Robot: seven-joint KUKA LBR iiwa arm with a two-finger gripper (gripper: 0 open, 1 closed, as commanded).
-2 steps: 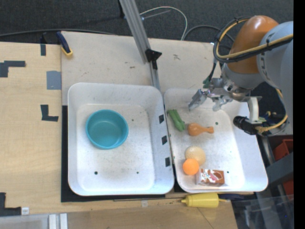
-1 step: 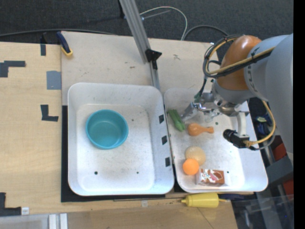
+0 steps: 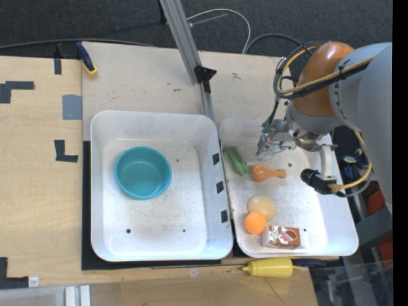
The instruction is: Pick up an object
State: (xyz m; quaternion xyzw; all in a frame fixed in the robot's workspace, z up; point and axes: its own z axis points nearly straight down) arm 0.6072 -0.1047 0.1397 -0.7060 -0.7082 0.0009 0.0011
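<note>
Nothing lifted yet. From the right bin (image 3: 338,234)'s middle: red packet (image 3: 282,236) and orange ball (image 3: 255,222) at 6, orange drumstick toy (image 3: 266,173) central, gripper (image 3: 273,144) low just beyond at 12, jaws' state unclear; grasp and lift remain.

Two shallow white bins: left bin (image 3: 102,171), right bin (image 3: 331,234).

Left bin: one teal bowl (image 3: 143,172).

Right bin, five items:
- one green vegetable (image 3: 235,160)
- one orange drumstick-shaped piece (image 3: 266,173)
- one pale round object (image 3: 261,204)
- one orange ball (image 3: 255,222)
- one red-brown packet (image 3: 282,236)

Bench front edge: one yellow bottle (image 3: 271,268).
</note>
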